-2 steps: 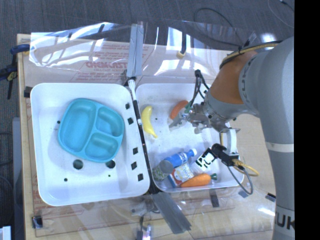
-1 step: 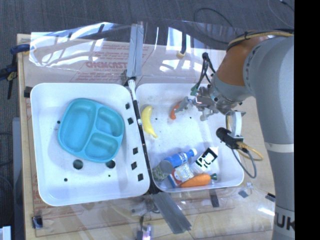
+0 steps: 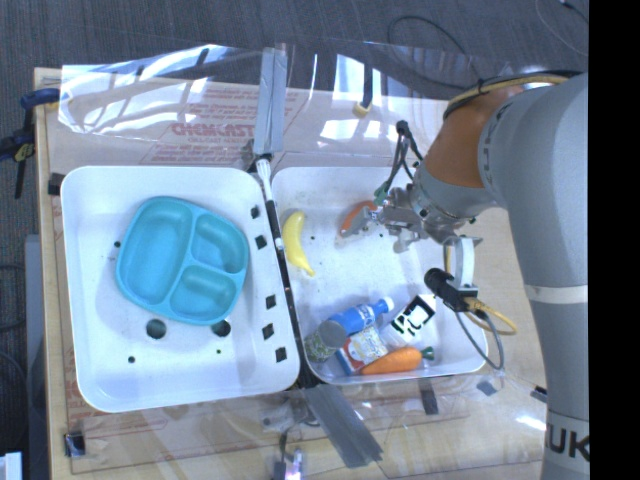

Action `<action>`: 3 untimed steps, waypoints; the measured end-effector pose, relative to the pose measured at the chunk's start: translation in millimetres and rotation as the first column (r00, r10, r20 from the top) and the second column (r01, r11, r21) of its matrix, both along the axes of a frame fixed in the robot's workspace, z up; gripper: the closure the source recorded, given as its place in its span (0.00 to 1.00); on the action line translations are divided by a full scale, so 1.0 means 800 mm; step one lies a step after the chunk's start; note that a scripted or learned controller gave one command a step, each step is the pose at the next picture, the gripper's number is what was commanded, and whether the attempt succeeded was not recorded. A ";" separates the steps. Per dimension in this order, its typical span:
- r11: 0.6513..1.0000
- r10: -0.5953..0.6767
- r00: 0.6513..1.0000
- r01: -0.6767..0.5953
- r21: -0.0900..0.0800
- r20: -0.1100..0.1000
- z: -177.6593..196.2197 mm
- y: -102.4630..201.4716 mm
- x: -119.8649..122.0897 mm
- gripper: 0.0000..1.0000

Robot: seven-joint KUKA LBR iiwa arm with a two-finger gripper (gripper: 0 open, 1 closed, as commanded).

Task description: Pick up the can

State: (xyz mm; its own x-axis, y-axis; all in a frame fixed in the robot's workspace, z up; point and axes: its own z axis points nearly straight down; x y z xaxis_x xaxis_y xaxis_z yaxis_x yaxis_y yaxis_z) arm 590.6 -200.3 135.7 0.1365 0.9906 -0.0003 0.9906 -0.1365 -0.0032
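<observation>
Camera view: can at right bin's near-left corner, well apart from gripper; grip state unclear

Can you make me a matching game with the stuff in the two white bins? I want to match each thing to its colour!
Things:
1. divided plate
2. banana
3. carrot
4. bottle

Colours:
A. orange
B. light blue
C. yellow
D. dark blue with a white cap

Pairs: 1-B, 2-C, 3-A, 4-D
</observation>
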 end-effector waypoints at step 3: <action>0.996 -0.091 0.996 0.091 0.000 0.001 -0.055 -0.001 0.078 0.00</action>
